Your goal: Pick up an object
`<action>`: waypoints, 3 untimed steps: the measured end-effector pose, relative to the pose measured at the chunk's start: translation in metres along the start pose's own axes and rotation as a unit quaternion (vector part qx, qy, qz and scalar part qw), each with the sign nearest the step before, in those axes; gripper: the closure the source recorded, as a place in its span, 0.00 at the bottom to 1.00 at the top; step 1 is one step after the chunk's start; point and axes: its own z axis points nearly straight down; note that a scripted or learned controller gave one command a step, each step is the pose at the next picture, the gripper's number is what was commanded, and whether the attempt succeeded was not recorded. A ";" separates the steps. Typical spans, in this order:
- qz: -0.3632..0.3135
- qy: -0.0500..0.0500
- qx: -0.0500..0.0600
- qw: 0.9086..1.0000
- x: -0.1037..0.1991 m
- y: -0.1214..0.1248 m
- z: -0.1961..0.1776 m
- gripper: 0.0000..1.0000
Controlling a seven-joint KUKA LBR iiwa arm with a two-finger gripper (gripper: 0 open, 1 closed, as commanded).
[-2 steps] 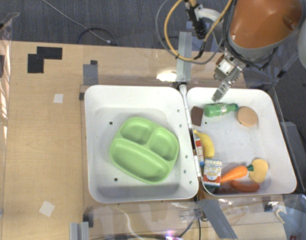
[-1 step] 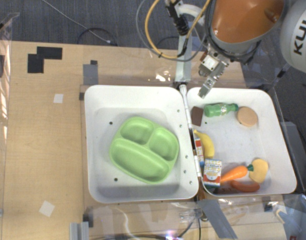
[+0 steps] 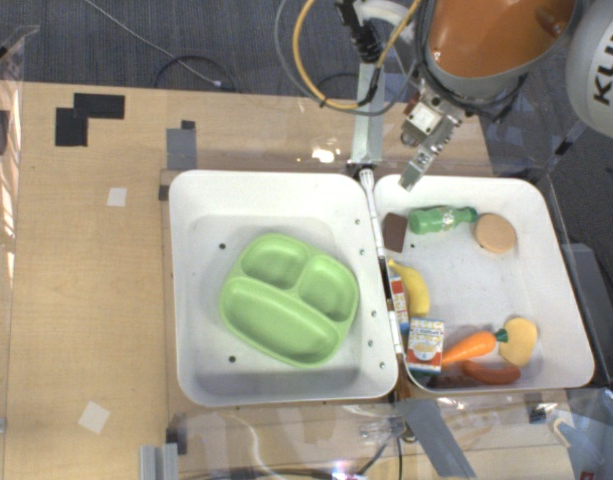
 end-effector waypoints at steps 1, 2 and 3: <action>0.002 0.000 0.003 1.000 0.000 -0.002 -0.012 1.00; 0.004 0.000 0.007 1.000 0.000 -0.004 -0.024 1.00; -0.021 -0.002 -0.004 1.000 -0.048 -0.028 -0.007 1.00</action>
